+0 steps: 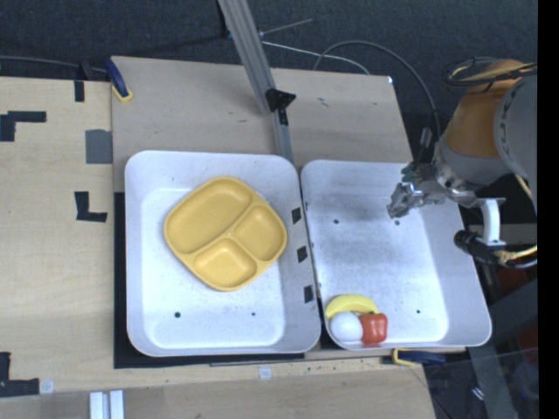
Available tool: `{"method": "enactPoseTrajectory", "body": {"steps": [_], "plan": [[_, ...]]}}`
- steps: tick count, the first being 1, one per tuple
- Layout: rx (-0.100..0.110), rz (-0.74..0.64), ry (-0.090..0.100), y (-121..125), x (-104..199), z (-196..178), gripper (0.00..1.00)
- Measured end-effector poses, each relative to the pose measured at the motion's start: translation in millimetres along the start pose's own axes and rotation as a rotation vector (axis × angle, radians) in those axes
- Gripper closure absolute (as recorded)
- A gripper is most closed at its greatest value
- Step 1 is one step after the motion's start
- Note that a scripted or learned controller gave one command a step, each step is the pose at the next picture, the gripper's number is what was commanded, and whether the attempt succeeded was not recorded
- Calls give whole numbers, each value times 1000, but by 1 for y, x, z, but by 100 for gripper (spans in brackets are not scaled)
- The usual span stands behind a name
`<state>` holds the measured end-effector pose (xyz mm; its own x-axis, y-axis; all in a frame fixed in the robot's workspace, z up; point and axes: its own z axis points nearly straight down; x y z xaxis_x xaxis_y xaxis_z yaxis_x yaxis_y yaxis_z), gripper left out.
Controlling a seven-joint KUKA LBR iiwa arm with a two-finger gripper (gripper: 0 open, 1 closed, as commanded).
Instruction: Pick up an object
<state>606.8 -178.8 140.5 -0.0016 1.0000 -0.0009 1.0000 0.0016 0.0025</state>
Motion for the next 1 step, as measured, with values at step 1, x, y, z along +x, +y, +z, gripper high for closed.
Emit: {"method": "enactPoseTrajectory", "body": {"steps": [1], "plan": [[-3, 0, -1, 0, -3, -63, 100]]}}
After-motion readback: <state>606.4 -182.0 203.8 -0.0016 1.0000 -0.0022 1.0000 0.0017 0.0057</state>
